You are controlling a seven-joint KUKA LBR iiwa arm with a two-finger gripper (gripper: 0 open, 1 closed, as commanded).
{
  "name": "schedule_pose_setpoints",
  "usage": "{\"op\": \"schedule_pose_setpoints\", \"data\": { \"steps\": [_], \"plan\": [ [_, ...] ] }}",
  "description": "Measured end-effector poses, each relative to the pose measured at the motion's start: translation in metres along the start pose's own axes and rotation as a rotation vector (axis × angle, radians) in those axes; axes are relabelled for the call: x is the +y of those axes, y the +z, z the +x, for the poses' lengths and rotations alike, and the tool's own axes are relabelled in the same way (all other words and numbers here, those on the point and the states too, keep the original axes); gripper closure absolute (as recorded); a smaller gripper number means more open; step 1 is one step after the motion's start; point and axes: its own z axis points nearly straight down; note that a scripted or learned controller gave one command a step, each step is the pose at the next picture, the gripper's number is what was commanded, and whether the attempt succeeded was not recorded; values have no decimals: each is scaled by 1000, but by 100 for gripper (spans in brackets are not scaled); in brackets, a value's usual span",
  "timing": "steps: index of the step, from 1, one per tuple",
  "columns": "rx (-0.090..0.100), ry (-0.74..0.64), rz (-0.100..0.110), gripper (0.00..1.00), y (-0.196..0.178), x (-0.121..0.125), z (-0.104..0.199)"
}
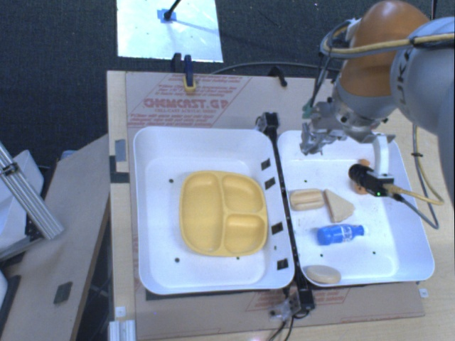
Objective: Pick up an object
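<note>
My gripper [312,145] hangs over the far left part of the right bin [405,261], and I see nothing held in it. Nearer in that bin lie a tan bun [306,199] and a beige wedge [339,206] side by side, a little below the gripper. Closer to the front rests a small blue bottle [340,233] on its side. A tan oval piece [323,274] sits at the bin's front left corner. The left bin [153,190] holds a yellow divided plate [222,212].
The black divider [281,204] between the two bins runs just left of the gripper. The grey arm with its orange band [380,41] fills the upper right. A metal sheet [169,20] lies behind the bench.
</note>
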Motion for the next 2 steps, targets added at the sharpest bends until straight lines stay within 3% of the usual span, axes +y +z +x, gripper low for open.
{"op": "schedule_pose_setpoints", "data": {
  "steps": [1,2],
  "plan": [
    [0,1,0,100,15,6,50],
    [0,0,1,100,25,-3,105]
  ]
}}
